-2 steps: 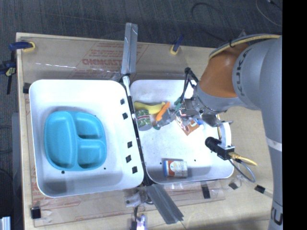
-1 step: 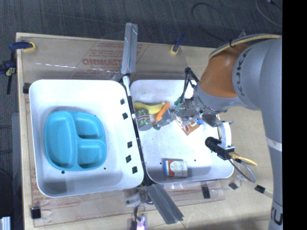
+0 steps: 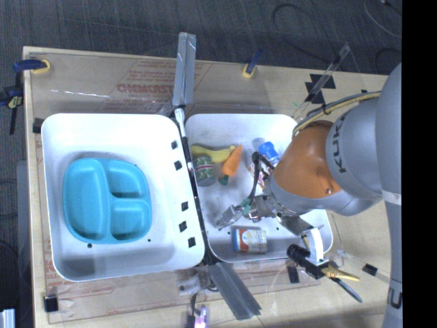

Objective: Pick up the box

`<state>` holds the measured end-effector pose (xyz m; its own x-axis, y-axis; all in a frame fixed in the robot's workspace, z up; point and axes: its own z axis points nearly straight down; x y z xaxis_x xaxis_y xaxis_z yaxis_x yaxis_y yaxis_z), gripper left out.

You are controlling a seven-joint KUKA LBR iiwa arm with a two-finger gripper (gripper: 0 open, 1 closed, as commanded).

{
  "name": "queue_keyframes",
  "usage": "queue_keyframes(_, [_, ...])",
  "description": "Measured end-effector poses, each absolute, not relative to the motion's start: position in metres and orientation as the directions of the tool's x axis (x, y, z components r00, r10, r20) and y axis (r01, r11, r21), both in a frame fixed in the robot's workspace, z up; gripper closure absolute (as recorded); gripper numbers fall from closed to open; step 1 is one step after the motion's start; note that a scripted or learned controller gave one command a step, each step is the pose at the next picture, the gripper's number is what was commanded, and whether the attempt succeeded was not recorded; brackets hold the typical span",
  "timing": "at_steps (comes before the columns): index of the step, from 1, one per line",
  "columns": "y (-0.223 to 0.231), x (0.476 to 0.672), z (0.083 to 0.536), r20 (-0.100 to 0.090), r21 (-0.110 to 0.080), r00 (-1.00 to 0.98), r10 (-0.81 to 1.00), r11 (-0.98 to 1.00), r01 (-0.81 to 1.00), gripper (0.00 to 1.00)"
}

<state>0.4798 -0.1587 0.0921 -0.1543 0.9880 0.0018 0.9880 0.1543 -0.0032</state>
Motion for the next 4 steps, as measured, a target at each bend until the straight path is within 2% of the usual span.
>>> queue_keyframes(1, [-0.159, 0.481, 0.102, 0.000, -0.002, -0.161, 0.987, 0.161, 0.987, 1.00])
queue_keyframes(2, [-0.159, 0.481, 0.102, 0.000, -0.002, -0.161, 0.987, 0.161, 0.987, 0.00])
queue_keyframes(3, [-0.162, 0.514, 0.091, 0.001, -0.003, -0.131, 0.991, 0.131, 0.991, 0.00])
queue_keyframes(4, [-0.167, 0.477, 0.091, 0.002, -0.002, -0.208, 0.978, 0.208, 0.978, 0.00])
